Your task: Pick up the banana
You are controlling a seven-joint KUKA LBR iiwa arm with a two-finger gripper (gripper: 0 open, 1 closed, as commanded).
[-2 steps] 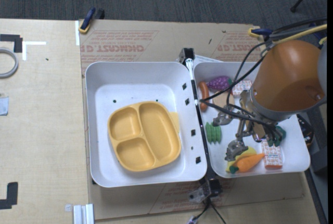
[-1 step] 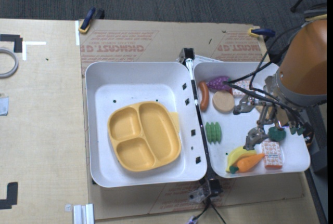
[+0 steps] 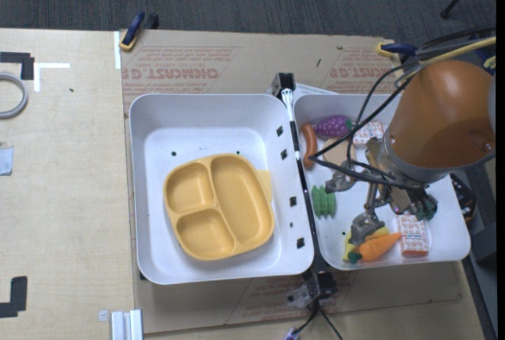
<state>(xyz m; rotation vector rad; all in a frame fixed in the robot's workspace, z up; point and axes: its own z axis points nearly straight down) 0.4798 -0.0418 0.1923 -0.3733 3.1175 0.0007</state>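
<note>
**Arm low over right bin, banana mostly hidden**

Worktop (image 3: 63, 173) carries two shallow white bins side by side on cardboard sheet (image 3: 205, 66); left bin (image 3: 150, 125) holds a yellow divided plate (image 3: 218, 207), 3 compartments, sitting a bit toward the near side; right bin (image 3: 450, 244) holds the small items.

Arm (image 3: 442, 121) comes in from the right, orange band uppermost, wrist over middle of right bin w/ cables looping round it; pincer (image 3: 364, 226) hangs low by the near-left corner of that bin; fingers look narrowly set, w/ nothing seen between them, though the metal parts blur together there.

Banana (image 3: 348, 240): prob. the small yellow sliver at the bin's near-left corner, just beside the carrot and right under the pincer; most of it is covered.

Other items in right bin: purple grapes (image 3: 332, 125) at far-left; sausage (image 3: 308, 143) along the left wall; green veg piece (image 3: 323, 200) below it; orange carrot (image 3: 374, 246) near the front edge; red-and-white carton (image 3: 413, 236) just right of the carrot; a second carton (image 3: 368, 132) next to the grapes.

Blue clamp (image 3: 132, 29) at the sheet's far-left corner.
</note>
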